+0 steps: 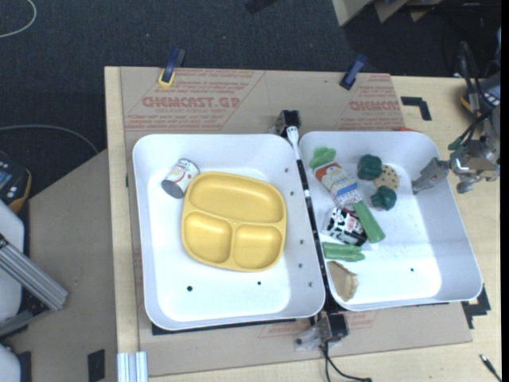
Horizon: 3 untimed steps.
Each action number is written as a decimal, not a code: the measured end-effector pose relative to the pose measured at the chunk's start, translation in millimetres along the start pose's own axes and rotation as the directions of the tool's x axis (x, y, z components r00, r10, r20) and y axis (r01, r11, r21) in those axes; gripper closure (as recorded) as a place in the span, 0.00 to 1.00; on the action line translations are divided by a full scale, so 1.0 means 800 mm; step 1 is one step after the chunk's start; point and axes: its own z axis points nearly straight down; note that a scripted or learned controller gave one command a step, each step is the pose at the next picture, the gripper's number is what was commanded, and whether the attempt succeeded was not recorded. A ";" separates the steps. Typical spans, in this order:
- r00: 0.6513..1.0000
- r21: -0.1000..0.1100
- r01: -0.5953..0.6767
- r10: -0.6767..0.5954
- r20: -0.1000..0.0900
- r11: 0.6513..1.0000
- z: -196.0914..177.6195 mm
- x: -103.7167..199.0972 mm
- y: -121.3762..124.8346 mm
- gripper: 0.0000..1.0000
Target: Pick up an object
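Camera view: left bin (151,237) holds a yellow divided plate (234,220) and a small can (180,177) on its side just beside it; right bin (445,245) has its clutter bunched along the left wall — green toys (370,167), a cow-print piece (343,224), a green stick (368,221), a tan scrap (343,280). Claw (433,175) hangs at the right bin's upper-right edge, nothing between its tips, opening cannot be told. Step looks like approach, nothing picked; next move calls for travelling left over the pile and dropping onto one item.
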 end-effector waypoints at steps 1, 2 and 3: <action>1.000 0.002 0.000 0.000 -0.001 1.000 0.078 0.007 -0.003 0.00; 1.000 0.002 0.000 0.000 -0.002 1.000 0.154 0.016 -0.009 0.00; 1.000 -0.001 0.000 0.000 0.000 1.000 0.163 0.017 -0.009 0.00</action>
